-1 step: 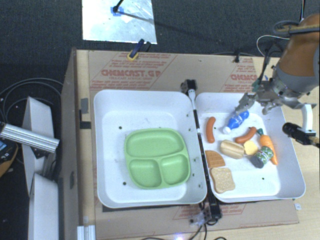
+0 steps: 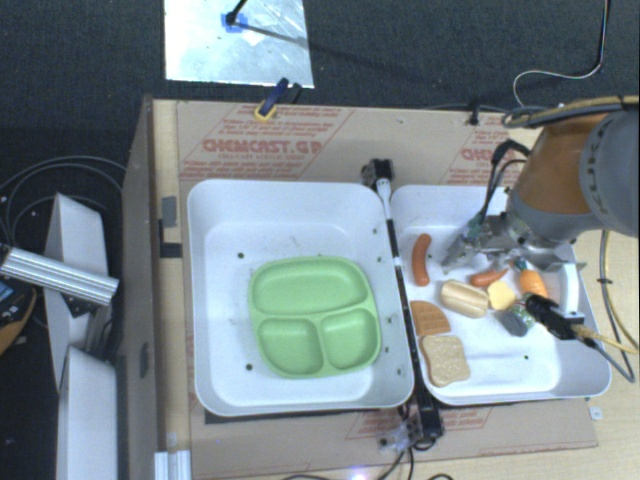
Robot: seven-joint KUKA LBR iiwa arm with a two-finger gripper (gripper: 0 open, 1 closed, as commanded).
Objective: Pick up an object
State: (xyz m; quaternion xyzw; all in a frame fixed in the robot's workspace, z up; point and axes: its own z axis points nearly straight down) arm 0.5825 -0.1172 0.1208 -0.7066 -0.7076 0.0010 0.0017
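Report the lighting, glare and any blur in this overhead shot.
Camera view: lighting is even and soft, with faint shadows along the left bin walls; the foil sheet at top shows bright glare; the green tray and the food items are fairly sharp; the hand looks slightly smeared.

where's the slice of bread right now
The slice of bread lies in the right bin, near its front left corner, just below the brown round piece and close to the divider between the two bins.

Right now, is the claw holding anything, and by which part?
Cannot be told. The claw sits low in the right bin by the orange piece, but nothing visibly sits between its tips.
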